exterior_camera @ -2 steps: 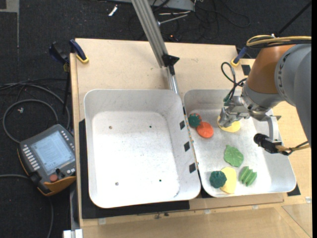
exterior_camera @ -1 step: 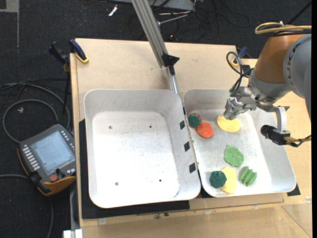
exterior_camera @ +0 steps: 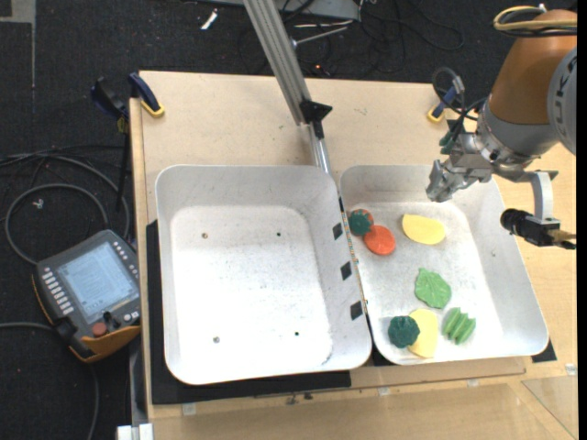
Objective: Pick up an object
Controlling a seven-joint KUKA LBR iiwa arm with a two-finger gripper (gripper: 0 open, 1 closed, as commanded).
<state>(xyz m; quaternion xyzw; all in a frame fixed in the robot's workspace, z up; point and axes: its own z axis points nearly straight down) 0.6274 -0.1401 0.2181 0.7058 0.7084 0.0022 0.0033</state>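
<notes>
The right bin [exterior_camera: 514,291] holds several small toys: a yellow oval piece [exterior_camera: 423,229], an orange-red piece [exterior_camera: 380,240] touching a small green-and-red piece [exterior_camera: 360,220], a light green leafy piece [exterior_camera: 432,289], a dark green broccoli-like piece [exterior_camera: 402,330] against a pale yellow piece [exterior_camera: 425,332], and a ridged green piece [exterior_camera: 459,325]. My gripper [exterior_camera: 443,185] hangs over the bin's far side, just above and right of the yellow oval piece. Nothing shows between its fingers.
The left bin [exterior_camera: 183,191] lies beside the right one, with a slanted metal pole [exterior_camera: 280,49] rising behind their shared edge. Clamps sit at the bench's far corners [exterior_camera: 147,99]. A teach pendant [exterior_camera: 87,287] lies on the floor to the left.
</notes>
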